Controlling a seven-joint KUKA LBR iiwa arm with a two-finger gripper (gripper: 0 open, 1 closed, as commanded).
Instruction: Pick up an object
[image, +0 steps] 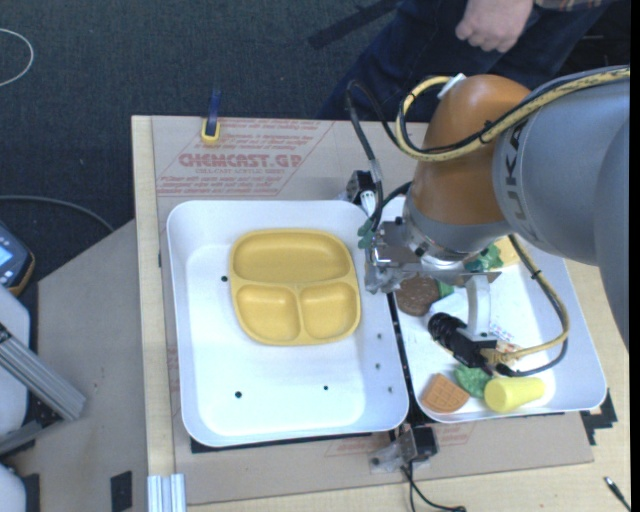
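Observation:
My gripper (398, 268) hangs low over the left side of the right bin (585, 370), under the big orange and grey wrist. Just below it lies a brown round disc (418, 294), partly covered by the gripper body. At the bin's front lie an orange waffle-like disc (445, 395), a green piece (470, 380) and a yellow cylinder (516, 392). Another green piece (490, 261) peeks out behind the wrist. The arm hides much of this bin.
The left bin (200, 330) holds a yellow divided plate (295, 285) in its back half. The wall between the two bins runs right beside the gripper. A cardboard sheet (240, 160) lies behind the bins.

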